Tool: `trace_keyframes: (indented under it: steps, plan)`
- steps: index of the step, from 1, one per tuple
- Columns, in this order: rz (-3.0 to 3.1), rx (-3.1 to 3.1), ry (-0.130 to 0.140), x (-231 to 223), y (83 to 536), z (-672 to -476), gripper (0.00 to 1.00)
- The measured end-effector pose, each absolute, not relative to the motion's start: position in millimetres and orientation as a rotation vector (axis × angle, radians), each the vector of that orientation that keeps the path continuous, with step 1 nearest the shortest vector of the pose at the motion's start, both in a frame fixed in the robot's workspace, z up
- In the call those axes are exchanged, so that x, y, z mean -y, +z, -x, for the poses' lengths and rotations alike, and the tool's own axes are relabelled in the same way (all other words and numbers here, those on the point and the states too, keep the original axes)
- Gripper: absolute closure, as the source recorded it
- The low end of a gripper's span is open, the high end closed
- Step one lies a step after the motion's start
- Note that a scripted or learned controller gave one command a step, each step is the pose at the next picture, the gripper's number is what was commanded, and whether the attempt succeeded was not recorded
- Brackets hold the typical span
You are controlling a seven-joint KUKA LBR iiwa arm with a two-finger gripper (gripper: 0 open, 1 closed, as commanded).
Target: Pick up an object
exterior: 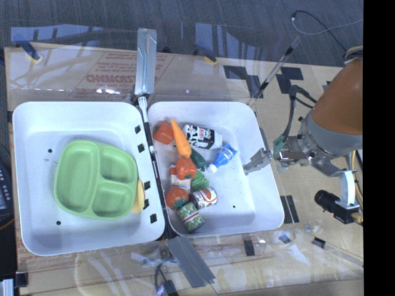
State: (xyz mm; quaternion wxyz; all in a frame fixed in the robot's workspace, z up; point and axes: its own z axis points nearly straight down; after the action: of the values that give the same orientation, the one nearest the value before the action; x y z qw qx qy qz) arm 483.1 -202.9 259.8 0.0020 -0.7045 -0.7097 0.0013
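Two shallow white bins sit side by side on the bench (308, 239). Nearest the camera's bottom edge, in the right bin (262, 199), a small green-and-red can (190, 216) lies tilted against the front wall. Just behind it are a red-and-white round tin (205, 197) and a red tomato-like piece (176, 197), with a green leafy toy (199, 181) touching them from above. Farther back comes an orange-and-white packet (184, 169), then a blue-and-white bottle (222, 157) lying on its side toward the middle of the bin. Beyond that, an orange carrot (180, 139) lies slantwise beside a red piece (163, 134), and a black-and-white carton (199, 136) rests just to the carrot's right. All these things cluster along the left half of the right bin, close to the divider.

In the left bin (24, 165), a light green compartment plate (95, 179) lies flat, with a yellow item (139, 196) wedged between the plate and the divider wall.

At the right bin's right rim, the hand (255, 161) reaches in from the grey arm (333, 134); nothing lies between its fingers, and I cannot tell whether they are spread or closed. It stands apart from the bottle, the nearest object.
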Motion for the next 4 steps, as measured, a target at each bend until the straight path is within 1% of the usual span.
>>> trace_keyframes:
  steps: [1,2,3,4]
  plan:
    - [2.133,2.300,0.006,116.8,208.6,-546.6,0.00]
    - [2.065,2.365,0.003,93.6,91.0,-570.2,0.00]
    - [2.183,2.259,0.001,116.5,170.1,-602.0,0.00]
    - [2.029,2.439,-0.020,108.5,112.4,-666.5,0.00]
